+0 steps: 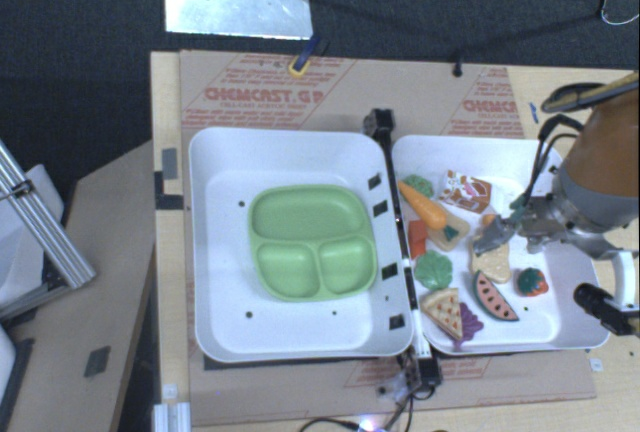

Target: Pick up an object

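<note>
Camera view has the gripper (492, 238) low in the right bin (575, 335), its spread impossible to tell from here, with a bread slice (492, 266) just below it and a carrot (424, 204) beside; packed so tightly, a neighbour could get nudged or pinched instead.

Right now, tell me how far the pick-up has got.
Done: the arm has reached in over the right bin, and the claw sits low among the toy foods, beside the carrot and just above the bread slice. In hand: nothing visibly; I can't see any item between its tips. Left: grasp and lift one. The green tray in the left bin holds no food.
</note>
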{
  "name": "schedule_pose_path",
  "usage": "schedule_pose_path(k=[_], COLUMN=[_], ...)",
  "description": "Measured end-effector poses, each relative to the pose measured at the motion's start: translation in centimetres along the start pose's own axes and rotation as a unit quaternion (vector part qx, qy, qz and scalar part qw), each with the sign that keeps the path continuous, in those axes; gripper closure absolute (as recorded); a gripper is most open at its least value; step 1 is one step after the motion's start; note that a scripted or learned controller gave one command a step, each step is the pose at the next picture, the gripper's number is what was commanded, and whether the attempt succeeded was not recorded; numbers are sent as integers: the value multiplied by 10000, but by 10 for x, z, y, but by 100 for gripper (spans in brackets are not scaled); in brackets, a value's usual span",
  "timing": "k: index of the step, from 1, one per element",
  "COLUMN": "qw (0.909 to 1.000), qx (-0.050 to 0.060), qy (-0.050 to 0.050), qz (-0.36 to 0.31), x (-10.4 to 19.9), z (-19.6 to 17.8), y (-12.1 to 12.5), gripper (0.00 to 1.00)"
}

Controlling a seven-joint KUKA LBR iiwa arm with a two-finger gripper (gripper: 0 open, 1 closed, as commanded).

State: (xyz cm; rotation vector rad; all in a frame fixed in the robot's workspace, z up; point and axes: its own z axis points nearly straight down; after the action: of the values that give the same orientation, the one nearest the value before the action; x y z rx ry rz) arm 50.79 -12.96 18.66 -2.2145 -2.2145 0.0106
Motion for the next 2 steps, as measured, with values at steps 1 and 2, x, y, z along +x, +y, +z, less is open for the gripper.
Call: schedule_pose_path(k=[1, 2], qw=[10000, 10000], qx=[-65, -44], qy=[-12, -4], qz=[-16, -5], x=[0, -3], z=[-6, 39], y=[3, -4], gripper=[0, 0])
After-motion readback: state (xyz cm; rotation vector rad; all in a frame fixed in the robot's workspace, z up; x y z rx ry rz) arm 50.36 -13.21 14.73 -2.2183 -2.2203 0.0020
